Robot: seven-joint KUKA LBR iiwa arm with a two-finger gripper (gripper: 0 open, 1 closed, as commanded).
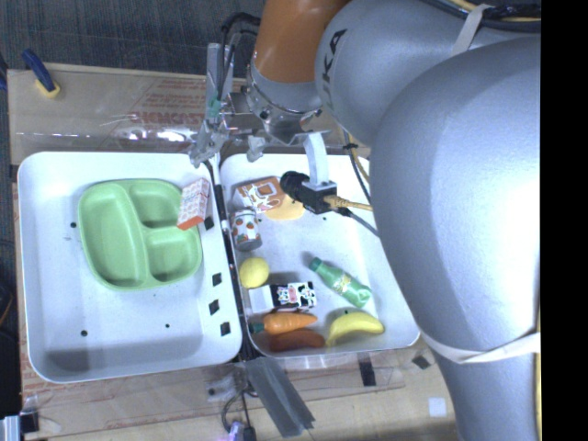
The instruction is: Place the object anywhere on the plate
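The small carton (193, 203) rests on the green plate's (124, 237) right edge; whether the gripper (209, 141) above is open, I cannot tell.

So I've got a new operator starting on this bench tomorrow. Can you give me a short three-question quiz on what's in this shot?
1. True or false: the small red and white carton rests on the right edge of the green divided plate.
2. Which bin holds the banana? A) left bin B) right bin
3. Fill in: the carrot lies just above the ____ at the bin's near edge.

Key: 1 true; 2 B; 3 sausage.
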